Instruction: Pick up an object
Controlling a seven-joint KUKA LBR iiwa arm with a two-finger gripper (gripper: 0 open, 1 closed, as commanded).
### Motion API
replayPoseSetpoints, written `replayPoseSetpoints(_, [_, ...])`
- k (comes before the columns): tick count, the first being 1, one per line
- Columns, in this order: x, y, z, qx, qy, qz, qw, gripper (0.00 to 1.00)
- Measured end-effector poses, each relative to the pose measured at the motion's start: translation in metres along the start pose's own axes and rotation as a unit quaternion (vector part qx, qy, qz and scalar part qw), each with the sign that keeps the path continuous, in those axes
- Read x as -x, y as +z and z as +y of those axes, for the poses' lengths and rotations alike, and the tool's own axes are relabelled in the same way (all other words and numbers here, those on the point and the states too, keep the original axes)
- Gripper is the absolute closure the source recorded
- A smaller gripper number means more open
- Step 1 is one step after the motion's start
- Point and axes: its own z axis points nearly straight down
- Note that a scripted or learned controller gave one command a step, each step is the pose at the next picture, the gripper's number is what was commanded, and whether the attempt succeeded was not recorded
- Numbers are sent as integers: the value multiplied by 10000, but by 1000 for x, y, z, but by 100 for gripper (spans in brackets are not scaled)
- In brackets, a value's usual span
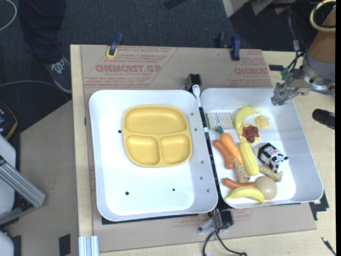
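Toy food (246, 156) crowds the right bin's (298, 137) left half.

One fixed camera looks down at a slant from above the worktop (160, 63), far enough to take in both white bins, the left bin (106, 185) and the right bin (303, 159), with surrounding floor beyond.

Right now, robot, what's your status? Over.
End effector over right bin's far corner, nothing held. Toy food piled in that bin, carrot untouched. Yellow tray in left bin.
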Motion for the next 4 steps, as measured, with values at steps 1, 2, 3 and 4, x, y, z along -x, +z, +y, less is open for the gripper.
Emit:
replayPoseSetpoints(1, [0, -66, 0, 5, -1, -3, 10000, 100])
replayPoseSetpoints(2, [0, -63, 1, -25, -2, 5, 10000, 100])
replayPoseSetpoints(3, [-44, -57, -28, -61, -12, 30, 10000, 100])
replayPoseSetpoints(4, [-88, -65, -55, -62, -13, 30, 10000, 100])
